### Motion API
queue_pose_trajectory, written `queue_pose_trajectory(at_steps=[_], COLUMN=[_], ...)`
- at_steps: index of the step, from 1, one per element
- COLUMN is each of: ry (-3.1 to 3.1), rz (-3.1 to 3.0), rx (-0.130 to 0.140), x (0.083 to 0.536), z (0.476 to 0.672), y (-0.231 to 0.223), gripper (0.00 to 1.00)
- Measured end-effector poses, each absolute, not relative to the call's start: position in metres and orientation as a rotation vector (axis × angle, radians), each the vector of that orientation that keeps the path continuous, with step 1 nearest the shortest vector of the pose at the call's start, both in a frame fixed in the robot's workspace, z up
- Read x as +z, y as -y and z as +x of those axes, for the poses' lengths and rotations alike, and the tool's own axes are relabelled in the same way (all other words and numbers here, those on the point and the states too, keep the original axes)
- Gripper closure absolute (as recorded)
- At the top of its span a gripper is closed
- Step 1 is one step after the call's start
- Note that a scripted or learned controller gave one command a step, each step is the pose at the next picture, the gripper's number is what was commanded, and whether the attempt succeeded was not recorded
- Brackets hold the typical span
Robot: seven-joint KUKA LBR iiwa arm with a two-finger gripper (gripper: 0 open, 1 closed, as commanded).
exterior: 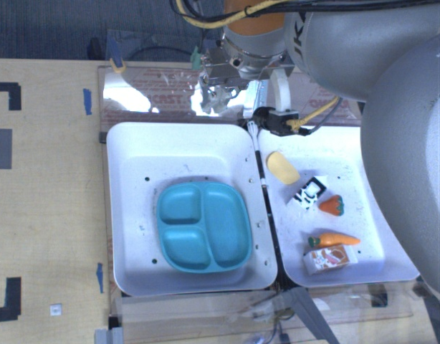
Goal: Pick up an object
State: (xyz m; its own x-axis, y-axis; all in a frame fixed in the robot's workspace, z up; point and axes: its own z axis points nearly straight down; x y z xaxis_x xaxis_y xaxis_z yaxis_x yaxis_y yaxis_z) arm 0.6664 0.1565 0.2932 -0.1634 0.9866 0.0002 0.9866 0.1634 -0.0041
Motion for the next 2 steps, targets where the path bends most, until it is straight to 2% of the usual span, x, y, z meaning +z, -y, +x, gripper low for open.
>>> queue_pose_trajectory(at_steps=[1, 2], ry=[2.107, 2.084], rz=[-2.335, -2.346], rx=[-0.007, 0.010], x=[0.360, 0.323], z=[0.667, 0.666], y=[-0.144, -0.177], gripper=[1.00, 1.00])
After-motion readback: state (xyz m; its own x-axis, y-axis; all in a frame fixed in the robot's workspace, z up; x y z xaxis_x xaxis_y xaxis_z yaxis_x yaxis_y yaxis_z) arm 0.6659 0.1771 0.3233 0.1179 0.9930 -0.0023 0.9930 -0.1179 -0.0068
